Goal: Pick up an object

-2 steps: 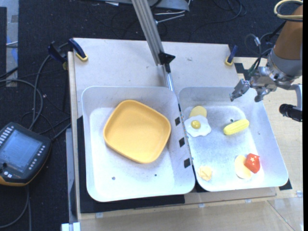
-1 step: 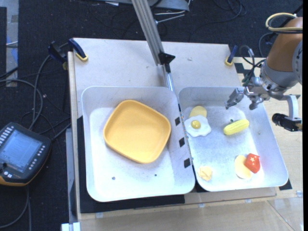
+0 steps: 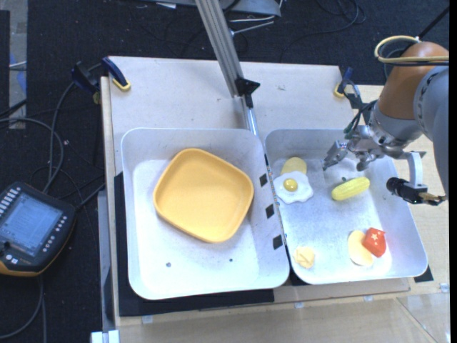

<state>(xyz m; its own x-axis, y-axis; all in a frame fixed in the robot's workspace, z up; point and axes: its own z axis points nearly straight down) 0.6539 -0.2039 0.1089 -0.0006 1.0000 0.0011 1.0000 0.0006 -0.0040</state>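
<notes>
Gripper point(image 3: 348, 156): you are seeing fingers spread, pinching nothing, hovering over right bin point(image 3: 400, 263) just above corn cob point(image 3: 350, 189).

Task status: nothing lifted yet; descent, closing and lift all remaining, by my reading.

Corn cob: lying on bin floor, likeliest target.

Fried egg point(image 3: 293, 186): lying just left of corn cob.

Yellow plate point(image 3: 204, 194): sitting well left of corn cob, in other bin.

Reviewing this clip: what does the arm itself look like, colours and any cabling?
The arm is grey with a rounded orange band above the wrist and a pale yellow cable looped over it. Its gripper is a small grey metal part with dark fittings.
</notes>
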